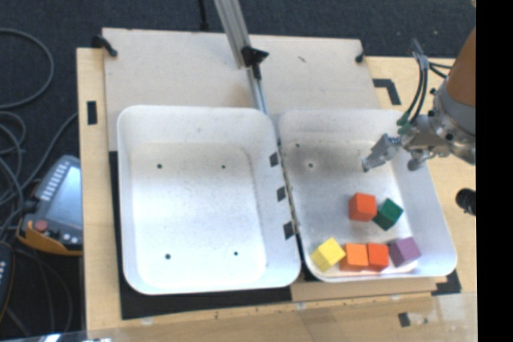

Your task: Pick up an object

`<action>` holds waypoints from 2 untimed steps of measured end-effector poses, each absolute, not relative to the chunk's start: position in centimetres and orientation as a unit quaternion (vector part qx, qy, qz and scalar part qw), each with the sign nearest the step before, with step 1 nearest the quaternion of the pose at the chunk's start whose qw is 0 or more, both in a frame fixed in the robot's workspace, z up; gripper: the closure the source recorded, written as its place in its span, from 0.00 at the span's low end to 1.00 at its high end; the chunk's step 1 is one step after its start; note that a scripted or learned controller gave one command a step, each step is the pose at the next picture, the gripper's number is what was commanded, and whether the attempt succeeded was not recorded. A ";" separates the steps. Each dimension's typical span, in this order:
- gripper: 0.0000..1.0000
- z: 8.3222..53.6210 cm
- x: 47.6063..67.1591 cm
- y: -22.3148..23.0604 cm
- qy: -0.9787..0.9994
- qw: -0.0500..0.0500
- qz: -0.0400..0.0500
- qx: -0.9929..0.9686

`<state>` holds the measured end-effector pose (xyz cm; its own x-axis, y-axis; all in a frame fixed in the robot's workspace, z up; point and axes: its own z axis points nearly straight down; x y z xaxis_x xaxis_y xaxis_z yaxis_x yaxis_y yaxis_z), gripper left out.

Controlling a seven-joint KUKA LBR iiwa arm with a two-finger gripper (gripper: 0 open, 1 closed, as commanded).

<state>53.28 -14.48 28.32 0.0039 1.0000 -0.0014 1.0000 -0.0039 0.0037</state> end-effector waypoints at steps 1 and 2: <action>1.00 29.4 53.4 -14.6 0.705 0.004 0.002 0.709; 0.00 29.4 53.4 -14.6 0.705 0.003 0.002 0.709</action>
<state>53.36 -14.58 29.37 0.0054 1.0000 -0.0025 1.0000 -0.0053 0.0072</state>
